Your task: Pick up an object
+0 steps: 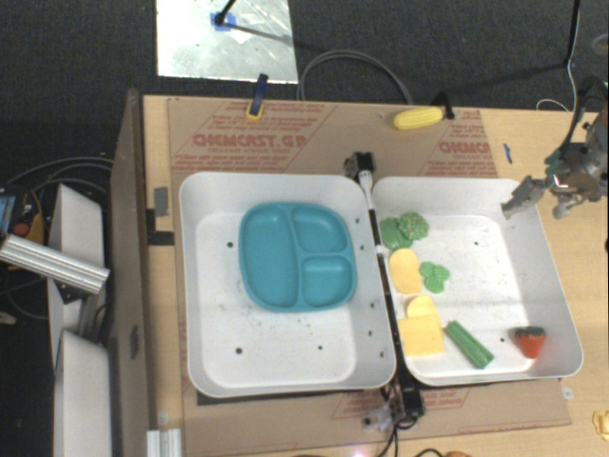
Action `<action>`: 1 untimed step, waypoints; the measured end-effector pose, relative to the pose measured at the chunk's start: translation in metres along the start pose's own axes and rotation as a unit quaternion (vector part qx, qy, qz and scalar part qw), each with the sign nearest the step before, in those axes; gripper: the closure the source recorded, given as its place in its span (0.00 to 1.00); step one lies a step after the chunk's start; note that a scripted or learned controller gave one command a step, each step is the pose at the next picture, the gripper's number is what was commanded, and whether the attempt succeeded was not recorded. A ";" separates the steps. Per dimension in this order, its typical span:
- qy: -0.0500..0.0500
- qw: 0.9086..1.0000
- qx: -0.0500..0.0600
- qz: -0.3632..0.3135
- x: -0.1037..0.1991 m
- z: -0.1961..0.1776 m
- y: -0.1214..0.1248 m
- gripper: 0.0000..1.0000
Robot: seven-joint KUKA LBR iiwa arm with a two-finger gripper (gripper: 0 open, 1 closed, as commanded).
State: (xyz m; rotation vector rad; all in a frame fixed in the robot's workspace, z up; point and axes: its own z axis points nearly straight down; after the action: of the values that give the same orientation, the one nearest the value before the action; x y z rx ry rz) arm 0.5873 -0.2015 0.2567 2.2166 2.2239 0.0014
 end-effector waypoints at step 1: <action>0.002 1.000 0.004 -0.002 0.046 0.090 -0.023 0.00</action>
State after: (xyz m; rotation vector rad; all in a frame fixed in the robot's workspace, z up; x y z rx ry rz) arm 0.5648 -0.1559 0.1665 2.2180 2.2352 -0.0030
